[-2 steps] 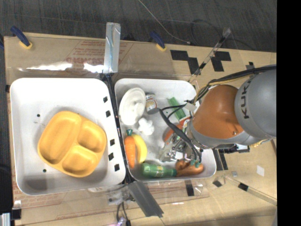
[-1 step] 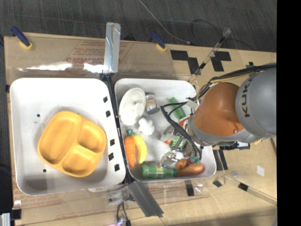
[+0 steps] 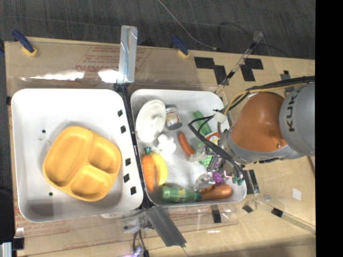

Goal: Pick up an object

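Observation:
My gripper hangs low over the right side of the right bin, below the orange wrist band. It sits just above a brown sausage near the bin's front right corner. A small purple item shows right at the gripper. A green bottle lies along the front wall. A carrot and a banana lie together at the bin's left. A small red sausage lies in the middle, apart from the gripper.
A white bowl, a small jar and a green item lie at the back of the right bin. The left bin holds a yellow divided tray. Black cables loop beside the wrist.

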`<state>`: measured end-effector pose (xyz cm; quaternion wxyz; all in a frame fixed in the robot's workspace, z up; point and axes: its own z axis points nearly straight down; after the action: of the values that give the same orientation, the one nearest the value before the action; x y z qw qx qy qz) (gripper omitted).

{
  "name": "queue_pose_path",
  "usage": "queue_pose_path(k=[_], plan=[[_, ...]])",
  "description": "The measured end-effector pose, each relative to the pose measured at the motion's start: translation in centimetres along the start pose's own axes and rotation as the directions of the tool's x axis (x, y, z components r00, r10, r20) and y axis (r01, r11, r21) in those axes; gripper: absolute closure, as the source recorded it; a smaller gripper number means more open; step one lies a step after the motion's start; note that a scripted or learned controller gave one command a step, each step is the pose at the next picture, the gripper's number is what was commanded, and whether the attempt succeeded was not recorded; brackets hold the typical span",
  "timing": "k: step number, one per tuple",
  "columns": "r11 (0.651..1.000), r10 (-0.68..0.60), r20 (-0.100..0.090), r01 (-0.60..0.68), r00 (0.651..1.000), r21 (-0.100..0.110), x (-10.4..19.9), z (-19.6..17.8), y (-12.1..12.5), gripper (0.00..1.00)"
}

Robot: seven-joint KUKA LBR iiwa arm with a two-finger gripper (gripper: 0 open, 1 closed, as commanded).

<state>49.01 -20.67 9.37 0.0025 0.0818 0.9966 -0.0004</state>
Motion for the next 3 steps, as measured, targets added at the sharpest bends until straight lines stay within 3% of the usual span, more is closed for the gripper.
queue_pose_path(k=[1, 2, 3], plan=[[0.977, 0.212, 0.006, -0.212, 0.977, 0.001, 1.8, 0.0, 4.5, 0.0], [0.93, 0.366, -0.005, -0.366, 0.93, 0.0, 2.6, 0.2, 8.4, 0.0], [0.963, 0.268, -0.004, -0.268, 0.963, 0.001, -1.3, 0.2, 5.0, 0.0]])
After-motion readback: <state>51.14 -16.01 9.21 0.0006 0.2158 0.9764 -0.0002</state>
